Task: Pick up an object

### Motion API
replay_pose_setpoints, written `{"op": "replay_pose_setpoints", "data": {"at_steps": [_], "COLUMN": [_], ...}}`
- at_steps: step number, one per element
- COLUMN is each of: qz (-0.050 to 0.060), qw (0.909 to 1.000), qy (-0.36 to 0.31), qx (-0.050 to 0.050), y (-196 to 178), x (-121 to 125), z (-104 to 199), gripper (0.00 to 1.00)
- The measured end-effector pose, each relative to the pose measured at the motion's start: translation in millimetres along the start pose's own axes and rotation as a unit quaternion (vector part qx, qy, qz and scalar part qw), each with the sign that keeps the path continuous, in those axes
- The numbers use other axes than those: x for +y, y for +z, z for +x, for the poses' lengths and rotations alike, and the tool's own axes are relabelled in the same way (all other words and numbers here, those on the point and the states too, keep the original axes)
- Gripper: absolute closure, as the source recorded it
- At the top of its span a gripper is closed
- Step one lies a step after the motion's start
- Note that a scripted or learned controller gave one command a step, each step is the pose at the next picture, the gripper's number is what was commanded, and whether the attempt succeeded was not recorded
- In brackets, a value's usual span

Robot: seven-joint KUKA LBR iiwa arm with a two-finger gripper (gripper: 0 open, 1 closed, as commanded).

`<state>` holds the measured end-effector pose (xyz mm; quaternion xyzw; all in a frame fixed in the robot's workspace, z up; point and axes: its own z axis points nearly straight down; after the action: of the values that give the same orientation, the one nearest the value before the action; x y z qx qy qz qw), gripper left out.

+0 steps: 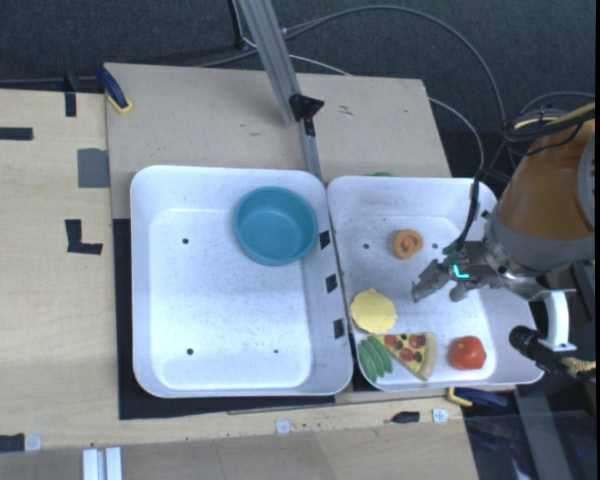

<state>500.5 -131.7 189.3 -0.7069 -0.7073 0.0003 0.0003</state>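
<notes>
Now the gripper hangs over the right bin, holding nothing; its fingers look apart. Toys lie close: a yellow one, a red one. Next, go down and squeeze.

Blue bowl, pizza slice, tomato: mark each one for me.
Blue bowl (275,225), camera view, on its inner floor.
Pizza slice (412,351), camera view, on its topped face.
Tomato (467,352), camera view, on its red top.
</notes>
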Motion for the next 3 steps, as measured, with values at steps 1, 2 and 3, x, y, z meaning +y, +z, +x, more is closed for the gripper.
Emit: {"op": "replay_pose_setpoints", "data": {"at_steps": [1,2,3], "qz": [0.000,0.002,-0.002], "qw": [1.0000,1.0000,1.0000], "qy": [0.000,0.000,0.000], "qx": [0.000,0.000,0.001], "y": [0,42,91], "x": [0,0,1], "z": [0,0,1], "gripper": [0.00,0.00,0.00]}}
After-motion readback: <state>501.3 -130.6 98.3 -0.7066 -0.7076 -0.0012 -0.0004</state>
